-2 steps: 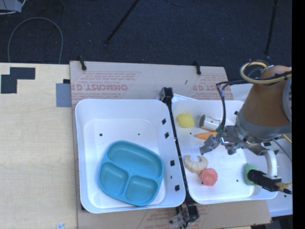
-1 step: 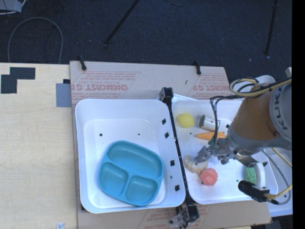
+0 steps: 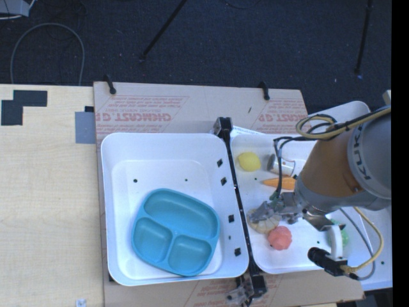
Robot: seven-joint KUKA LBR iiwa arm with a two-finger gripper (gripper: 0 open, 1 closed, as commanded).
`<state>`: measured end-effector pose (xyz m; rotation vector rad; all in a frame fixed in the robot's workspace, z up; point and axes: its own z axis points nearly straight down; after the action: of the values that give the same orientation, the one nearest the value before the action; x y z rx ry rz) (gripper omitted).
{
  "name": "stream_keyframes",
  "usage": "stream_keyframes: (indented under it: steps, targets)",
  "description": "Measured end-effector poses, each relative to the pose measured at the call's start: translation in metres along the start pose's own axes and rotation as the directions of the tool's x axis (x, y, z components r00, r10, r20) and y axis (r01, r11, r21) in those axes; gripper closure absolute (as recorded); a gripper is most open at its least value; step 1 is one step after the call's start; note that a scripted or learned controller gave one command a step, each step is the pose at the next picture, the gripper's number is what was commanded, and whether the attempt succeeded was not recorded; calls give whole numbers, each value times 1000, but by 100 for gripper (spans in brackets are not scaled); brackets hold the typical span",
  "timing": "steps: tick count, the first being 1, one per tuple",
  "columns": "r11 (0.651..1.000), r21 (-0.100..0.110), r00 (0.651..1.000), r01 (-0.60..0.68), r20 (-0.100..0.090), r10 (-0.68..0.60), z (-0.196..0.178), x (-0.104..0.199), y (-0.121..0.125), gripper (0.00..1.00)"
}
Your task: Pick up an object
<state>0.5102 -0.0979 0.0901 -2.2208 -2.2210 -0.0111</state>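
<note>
Nearest to the camera, just below the gripper (image 3: 276, 211), a small round pink object (image 3: 279, 237) lies on the floor of the right white bin (image 3: 300, 267). It looks free, not lifted. The gripper itself is low in this bin, at the end of the grey arm with the orange band (image 3: 329, 171), and it sits over a pale beige lumpy object (image 3: 263, 221), which seems to touch it. Whether the gripper is wide or narrow one cannot tell, because the wrist covers this part.

Just beyond the gripper, an orange carrot-shaped object (image 3: 281, 183) lies flat, and a little farther a yellow round object (image 3: 249, 162) rests near the far wall. Well to the side, across the dividing wall, a blue plastic tray with three compartments (image 3: 176, 231) lies in the left white bin (image 3: 121, 171).

As a judgement, the task is only at the reaching or grasping step: nothing is seen raised from the bin, so closing on an object and lifting it remain.
</note>
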Motion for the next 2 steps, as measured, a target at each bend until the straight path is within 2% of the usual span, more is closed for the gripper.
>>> stream_keyframes:
  steps: [1, 2]
  targets:
    - [1000, -9, 1000, -5, 2, 5, -14, -2, 3, 100]
    - [1000, 3, 1000, 0, 6, 0, -63, -12, 7, 100]
